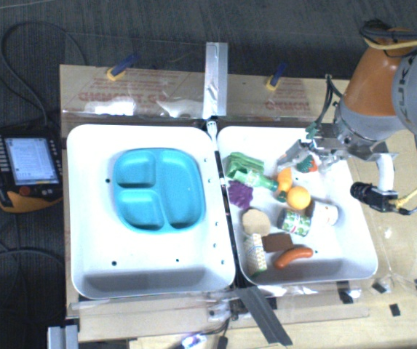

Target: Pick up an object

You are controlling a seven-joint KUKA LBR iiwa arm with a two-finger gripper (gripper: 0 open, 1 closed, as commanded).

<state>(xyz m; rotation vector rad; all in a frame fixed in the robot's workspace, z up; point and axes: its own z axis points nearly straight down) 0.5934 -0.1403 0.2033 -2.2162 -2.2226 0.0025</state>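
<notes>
Gripper, metal two-finger (304,155): over right white plastic bin (361,257), near its far edge; finger state cannot be told | Objects heaped in that bin's left half: glossy orange ball (298,197), green plastic bottle (246,167), purple grape cluster (knobbly) (240,193), red sausage-shaped toy (293,256) near front edge | Left white bin (92,264): smooth blue compartment tray (157,188), centred.
</notes>
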